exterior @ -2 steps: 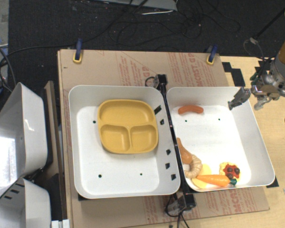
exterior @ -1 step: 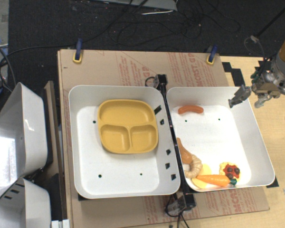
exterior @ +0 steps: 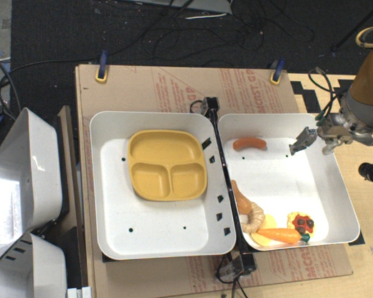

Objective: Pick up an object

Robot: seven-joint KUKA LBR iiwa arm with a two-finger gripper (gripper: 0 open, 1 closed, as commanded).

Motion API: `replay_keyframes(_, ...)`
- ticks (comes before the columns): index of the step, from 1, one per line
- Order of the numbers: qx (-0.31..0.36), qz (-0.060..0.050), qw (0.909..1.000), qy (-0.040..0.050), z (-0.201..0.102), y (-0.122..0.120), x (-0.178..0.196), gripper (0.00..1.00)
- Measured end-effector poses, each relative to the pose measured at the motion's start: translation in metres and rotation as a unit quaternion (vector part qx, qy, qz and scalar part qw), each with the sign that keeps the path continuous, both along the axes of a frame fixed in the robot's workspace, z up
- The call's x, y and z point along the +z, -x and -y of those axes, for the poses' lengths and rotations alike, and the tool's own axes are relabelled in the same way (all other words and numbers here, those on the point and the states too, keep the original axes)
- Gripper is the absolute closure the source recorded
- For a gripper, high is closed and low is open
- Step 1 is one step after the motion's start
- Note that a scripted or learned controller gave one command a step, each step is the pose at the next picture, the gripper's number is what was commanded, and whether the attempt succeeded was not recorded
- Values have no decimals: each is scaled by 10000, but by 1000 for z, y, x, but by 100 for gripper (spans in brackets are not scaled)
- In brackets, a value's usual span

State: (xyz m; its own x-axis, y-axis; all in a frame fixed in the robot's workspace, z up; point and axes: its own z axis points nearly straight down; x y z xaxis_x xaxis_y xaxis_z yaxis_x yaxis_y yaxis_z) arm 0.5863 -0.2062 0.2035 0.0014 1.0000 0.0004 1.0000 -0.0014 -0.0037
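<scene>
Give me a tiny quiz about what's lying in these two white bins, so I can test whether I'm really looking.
1. True or false: the yellow divided plate lies in the left bin.
2. Which item lies alone near the far wall of the right bin? A) the sausage B) the carrot C) the shrimp
3. Fill in: the gripper hangs over the right bin's far ____ corner.

Key: 1 true. 2 A; the carrot and shrimp crowd the near edge with other toy food. 3 right.
</scene>
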Motion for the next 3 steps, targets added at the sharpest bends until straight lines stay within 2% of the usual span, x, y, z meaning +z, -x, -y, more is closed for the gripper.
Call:
replay_keyframes(2,4,9,10000,1,0,2,-114,0)
replay_keyframes(3,2,29,10000,8,0,1,-101,100)
